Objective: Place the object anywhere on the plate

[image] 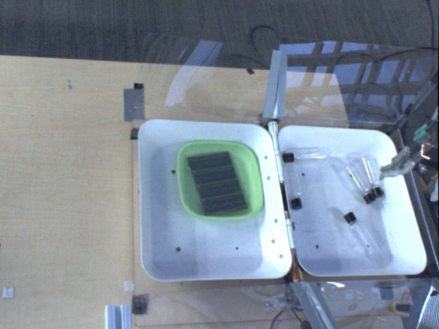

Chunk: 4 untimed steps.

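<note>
A green square plate [186,184] with rounded corners lies in the upper middle of the left white bin [158,252]. On the plate rests a dark grey ribbed rectangular block [217,182], lying flat and slightly turned. My gripper [406,161] reaches in at the right edge of the view, over the right rim of the right bin [329,259]. It is far from the plate and the block, and nothing is seen held in it.
The right bin holds several clear plastic pieces with small black ends, one [372,195] just below the gripper, another [350,218] nearer the middle, and one [296,203] by the divider. A grey metal bar [276,88] stands behind the bins. Bare wooden bench lies to the left.
</note>
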Motion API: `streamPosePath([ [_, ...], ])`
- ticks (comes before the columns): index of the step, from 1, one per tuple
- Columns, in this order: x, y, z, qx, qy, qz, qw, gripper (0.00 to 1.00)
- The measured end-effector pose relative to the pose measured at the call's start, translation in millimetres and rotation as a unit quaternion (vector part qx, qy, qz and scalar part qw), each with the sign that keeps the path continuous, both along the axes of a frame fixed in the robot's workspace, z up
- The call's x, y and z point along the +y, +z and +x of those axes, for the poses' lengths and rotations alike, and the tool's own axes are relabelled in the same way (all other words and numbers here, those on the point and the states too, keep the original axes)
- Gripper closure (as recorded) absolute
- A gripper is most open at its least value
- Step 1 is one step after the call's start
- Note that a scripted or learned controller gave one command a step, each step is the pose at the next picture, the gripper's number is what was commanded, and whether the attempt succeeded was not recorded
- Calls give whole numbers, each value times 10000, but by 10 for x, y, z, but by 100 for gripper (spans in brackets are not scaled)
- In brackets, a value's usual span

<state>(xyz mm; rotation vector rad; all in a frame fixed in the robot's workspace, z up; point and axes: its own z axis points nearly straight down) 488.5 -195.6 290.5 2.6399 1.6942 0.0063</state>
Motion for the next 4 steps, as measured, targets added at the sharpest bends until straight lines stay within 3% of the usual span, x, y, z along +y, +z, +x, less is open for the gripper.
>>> streamPosePath([
  [1, -12, -278, -2, 10, 379, 2, 9993, 0],
  [3, -23, -351, 12, 6, -247, 9, 9997, 0],
  [4, -17, -94, 7, -8, 287, -7, 9996, 0],
])
